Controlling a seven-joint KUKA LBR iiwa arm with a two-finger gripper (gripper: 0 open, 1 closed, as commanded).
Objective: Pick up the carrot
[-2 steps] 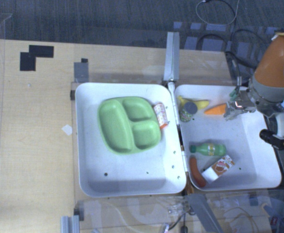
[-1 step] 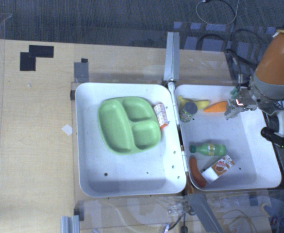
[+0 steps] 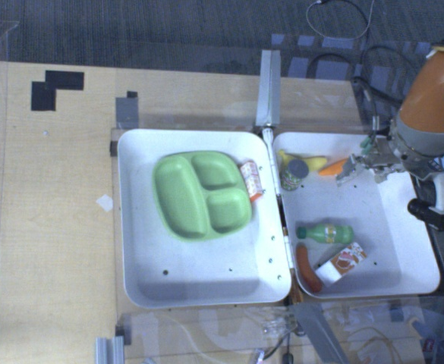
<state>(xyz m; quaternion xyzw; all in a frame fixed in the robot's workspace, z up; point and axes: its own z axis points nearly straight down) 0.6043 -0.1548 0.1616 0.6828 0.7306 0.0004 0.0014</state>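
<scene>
The carrot (image 3: 331, 168) is a short orange piece lying near the back wall of the right bin (image 3: 404, 203). My gripper (image 3: 350, 170) hangs low at the carrot's right end, touching it or very close to it, and the arm's grey wrist and orange band rise behind it to the right. The metal parts of the gripper hide the carrot's right tip, so the view leaves unclear whether the carrot is gripped.
Left of the carrot sit a yellow item (image 3: 307, 160) and a grey can (image 3: 293, 174). Toward the front of that bin lie a green bottle (image 3: 326, 233), a red sausage (image 3: 307, 270) and a small carton (image 3: 343, 260). The left bin (image 3: 142, 264) holds a green divided plate (image 3: 203, 194) and a packet (image 3: 251, 180).
</scene>
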